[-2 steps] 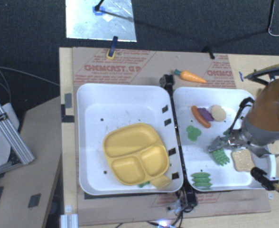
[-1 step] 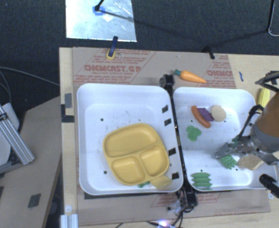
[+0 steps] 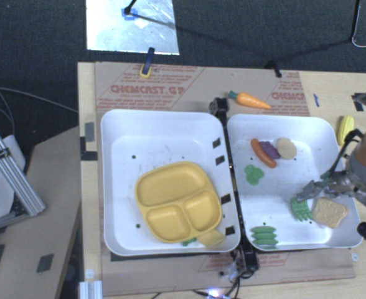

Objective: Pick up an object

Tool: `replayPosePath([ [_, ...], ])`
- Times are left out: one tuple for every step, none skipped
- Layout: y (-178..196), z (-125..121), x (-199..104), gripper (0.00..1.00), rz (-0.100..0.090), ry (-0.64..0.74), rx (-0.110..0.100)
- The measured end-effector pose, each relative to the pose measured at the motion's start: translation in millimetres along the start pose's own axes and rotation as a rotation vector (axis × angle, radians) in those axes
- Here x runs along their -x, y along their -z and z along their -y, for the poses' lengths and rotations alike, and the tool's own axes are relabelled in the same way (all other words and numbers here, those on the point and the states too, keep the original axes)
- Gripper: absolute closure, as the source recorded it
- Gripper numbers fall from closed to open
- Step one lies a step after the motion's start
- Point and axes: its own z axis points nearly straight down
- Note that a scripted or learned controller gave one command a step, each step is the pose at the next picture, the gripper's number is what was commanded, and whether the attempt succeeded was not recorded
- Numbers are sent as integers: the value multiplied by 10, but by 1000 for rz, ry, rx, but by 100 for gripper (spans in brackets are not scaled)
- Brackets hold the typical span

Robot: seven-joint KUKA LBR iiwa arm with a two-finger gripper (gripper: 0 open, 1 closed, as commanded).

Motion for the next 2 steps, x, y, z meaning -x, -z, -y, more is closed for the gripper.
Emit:
replayPosePath([
  [-302,73,-26,0,-5,1,2],
  [-293,70,-23,0,-4,1,4],
])
